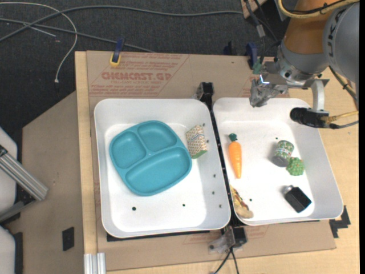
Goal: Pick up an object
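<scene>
You see two shallow, glossy white bins side by side on a cardboard-covered bench. The left bin [114, 210] bears a smooth teal divided plate [150, 156] with three compartments, and a patterned paper cup [197, 141] lies on its side touching the plate's right edge.

In the right bin [319, 210], look for the toy carrot [235, 158]: a tapered orange cone, matte, with a small green top. It lies near the bin's left wall, its long axis running nearly parallel to that wall, green end toward the far side, tip toward you. Below it lies a pale, crumpled scrap [242, 204] at the near left corner. Toward the right sit a small patterned cylinder [283, 152], a bumpy green ball [295, 166] touching it, and a flat black block [297, 198], tilted.

The grey arm with its orange band reaches in from the upper right, wrist pointing down. The gripper [260, 97] hangs over the right bin's far rim, well apart from the carrot. It holds nothing, though you cannot tell how its jaws stand.
</scene>
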Robot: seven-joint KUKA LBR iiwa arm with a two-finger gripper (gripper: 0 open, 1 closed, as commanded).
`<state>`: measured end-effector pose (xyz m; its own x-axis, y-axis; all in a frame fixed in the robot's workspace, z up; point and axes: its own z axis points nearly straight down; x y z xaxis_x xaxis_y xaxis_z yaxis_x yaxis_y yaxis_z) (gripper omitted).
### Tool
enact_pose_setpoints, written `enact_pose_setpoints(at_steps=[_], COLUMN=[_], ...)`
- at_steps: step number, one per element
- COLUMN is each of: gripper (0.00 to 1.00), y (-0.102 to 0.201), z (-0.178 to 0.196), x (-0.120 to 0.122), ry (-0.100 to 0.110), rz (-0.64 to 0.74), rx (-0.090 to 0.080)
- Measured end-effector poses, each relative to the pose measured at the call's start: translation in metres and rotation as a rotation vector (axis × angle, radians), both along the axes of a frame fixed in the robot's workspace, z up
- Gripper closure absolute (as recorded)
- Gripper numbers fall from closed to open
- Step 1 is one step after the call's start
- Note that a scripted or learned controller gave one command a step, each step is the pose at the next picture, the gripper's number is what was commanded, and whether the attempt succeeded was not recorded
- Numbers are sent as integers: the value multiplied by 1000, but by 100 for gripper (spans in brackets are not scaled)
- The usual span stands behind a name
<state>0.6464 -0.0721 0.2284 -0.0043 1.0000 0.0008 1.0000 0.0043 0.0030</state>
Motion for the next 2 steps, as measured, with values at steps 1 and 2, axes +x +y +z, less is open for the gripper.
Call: enact_pose_setpoints(at_steps=[1,2], gripper=[100,100], y=[51,113], z=[-10,-3], x=[1,10], ry=[5,1], rz=[0,0], rx=[1,0])
